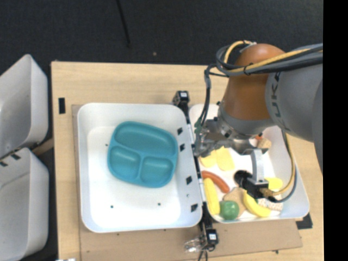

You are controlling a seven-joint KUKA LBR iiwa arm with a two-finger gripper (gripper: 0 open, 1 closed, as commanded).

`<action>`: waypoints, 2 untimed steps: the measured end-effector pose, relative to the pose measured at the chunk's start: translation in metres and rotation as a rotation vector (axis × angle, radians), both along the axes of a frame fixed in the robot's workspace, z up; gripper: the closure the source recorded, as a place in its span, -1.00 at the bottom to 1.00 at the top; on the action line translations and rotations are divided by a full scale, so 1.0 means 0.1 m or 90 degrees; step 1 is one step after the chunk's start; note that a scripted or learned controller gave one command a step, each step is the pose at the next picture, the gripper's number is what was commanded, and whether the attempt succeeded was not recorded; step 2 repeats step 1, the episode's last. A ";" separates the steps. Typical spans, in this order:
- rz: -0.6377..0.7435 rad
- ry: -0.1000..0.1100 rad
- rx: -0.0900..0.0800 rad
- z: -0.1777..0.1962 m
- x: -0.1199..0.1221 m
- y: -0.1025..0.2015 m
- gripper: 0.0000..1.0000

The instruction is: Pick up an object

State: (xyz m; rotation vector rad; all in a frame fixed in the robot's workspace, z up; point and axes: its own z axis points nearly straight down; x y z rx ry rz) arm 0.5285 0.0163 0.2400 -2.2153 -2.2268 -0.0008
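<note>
My gripper (207,144) hangs low over the left side of the right bin (291,162), close to the wall between the two bins. The grey arm and its orange band cover it from above. Just below and right of it lies a pale yellow piece (222,158). Further toward the front are a red-orange sausage shape (217,181), a long yellow piece (211,196), a green apple (230,210) and a yellow banana (252,205). I see nothing between the fingers.
The left bin (92,200) holds a blue divided plate (143,154). A beige item (235,193), a yellow item (275,185) and a small orange-white item (265,143) also lie in the right bin. Bin walls stand close to the gripper.
</note>
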 end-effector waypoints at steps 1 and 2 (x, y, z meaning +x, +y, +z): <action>-0.001 0.000 -0.001 -0.09 -0.04 0.06 1.00; -0.001 0.000 -0.001 -0.09 -0.04 0.06 1.00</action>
